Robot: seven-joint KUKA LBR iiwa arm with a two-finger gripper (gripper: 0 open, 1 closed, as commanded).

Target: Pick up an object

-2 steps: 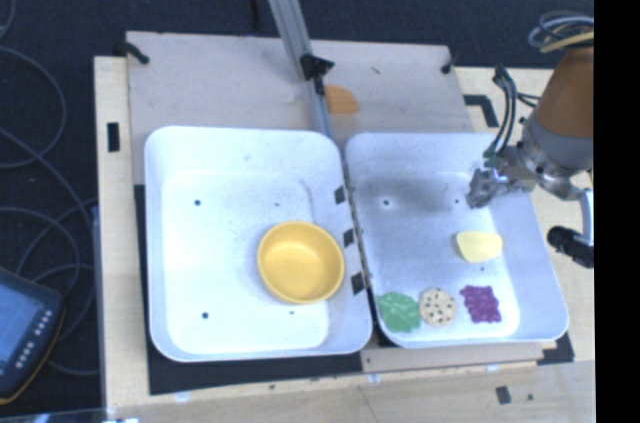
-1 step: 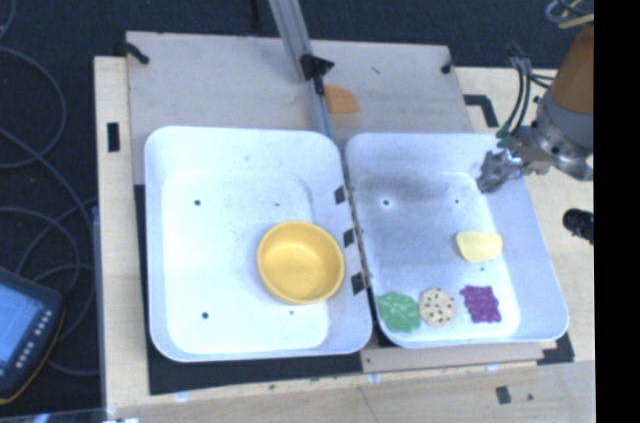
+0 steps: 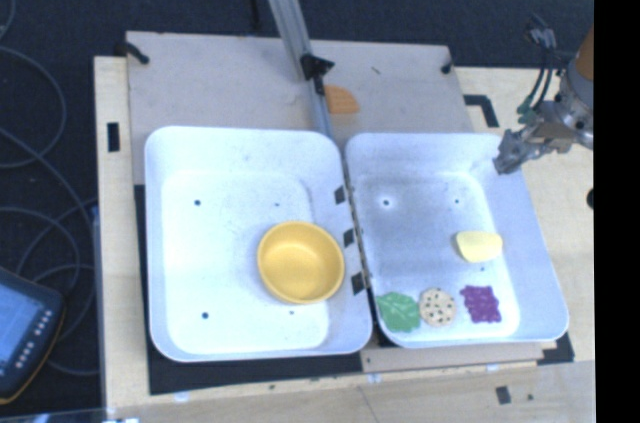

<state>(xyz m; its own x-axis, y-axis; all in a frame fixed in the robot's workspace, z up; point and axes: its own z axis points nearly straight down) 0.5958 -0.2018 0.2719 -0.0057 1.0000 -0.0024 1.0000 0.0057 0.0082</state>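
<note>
Now, you have two white bins side by side on the bench [image 3: 115, 241]: the left bin [image 3: 190, 171] and the right bin [image 3: 420, 171], their inner rims touching. In the left bin a yellow bowl [image 3: 300, 261] sits upright, mouth up, near the bin's front right corner, close to the shared rim. In the right bin four small pieces lie toward the front. A pale yellow piece [image 3: 478, 246] sits near the right wall, a rounded lump whose long axis runs roughly left to right. In front of it, a row along the front wall: a green leafy piece [image 3: 399, 311] on the left, a round speckled cookie [image 3: 436, 307] just beside it in the middle, and a purple bunch [image 3: 482, 303] on the right. The gripper [image 3: 512, 154] hangs over the right bin's back right corner, well apart from all four pieces. You cannot tell its state from this view.
</note>
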